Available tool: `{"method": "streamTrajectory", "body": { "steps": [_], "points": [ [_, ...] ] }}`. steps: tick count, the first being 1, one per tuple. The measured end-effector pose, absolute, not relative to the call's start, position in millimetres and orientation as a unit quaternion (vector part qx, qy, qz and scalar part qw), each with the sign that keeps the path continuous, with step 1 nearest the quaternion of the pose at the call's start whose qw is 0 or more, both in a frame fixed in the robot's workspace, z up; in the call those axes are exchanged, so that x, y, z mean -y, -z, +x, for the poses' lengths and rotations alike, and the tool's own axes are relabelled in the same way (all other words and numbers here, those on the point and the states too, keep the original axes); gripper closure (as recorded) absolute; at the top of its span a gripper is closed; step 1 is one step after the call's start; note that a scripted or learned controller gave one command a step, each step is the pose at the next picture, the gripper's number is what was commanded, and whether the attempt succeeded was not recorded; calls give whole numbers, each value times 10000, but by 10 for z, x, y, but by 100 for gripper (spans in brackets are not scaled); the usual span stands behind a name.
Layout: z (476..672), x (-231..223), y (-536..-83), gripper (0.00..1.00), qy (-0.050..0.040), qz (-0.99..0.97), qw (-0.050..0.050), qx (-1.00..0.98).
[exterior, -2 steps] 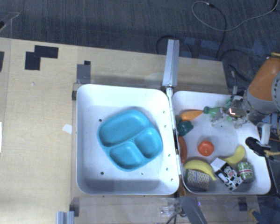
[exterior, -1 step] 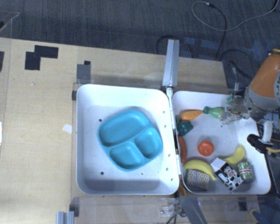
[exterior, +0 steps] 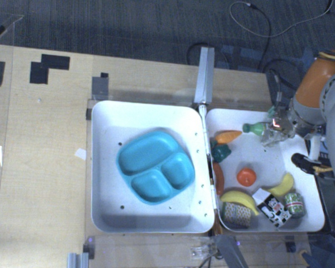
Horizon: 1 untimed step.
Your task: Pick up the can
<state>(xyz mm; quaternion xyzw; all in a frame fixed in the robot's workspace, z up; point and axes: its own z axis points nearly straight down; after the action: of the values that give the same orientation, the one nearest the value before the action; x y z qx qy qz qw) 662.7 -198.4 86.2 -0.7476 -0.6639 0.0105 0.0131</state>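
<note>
A pale wooden bench top (exterior: 42, 169) fills the left and middle of the view, with black rectangular patches (exterior: 48, 67) stuck near its far left edge and a small white scrap (exterior: 80, 153) lying on it. Beyond the bench runs dark blue-grey carpeted floor (exterior: 117, 21), where a thin pale cable (exterior: 263, 23) loops. A grey metal upright post (exterior: 204, 75) stands at the bench's far edge.

You see the gripper (exterior: 275, 132) beside a green bottle (exterior: 256, 128), well apart from the can (exterior: 294, 204) in the right bin (exterior: 311, 225).
</note>
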Motion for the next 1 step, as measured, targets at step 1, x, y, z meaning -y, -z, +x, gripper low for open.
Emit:
{"method": "streamTrajectory", "body": {
  "steps": [1],
  "points": [
    [6630, 1980, -971, 100, -120, -7450, 124, 6668]
  ]
}}
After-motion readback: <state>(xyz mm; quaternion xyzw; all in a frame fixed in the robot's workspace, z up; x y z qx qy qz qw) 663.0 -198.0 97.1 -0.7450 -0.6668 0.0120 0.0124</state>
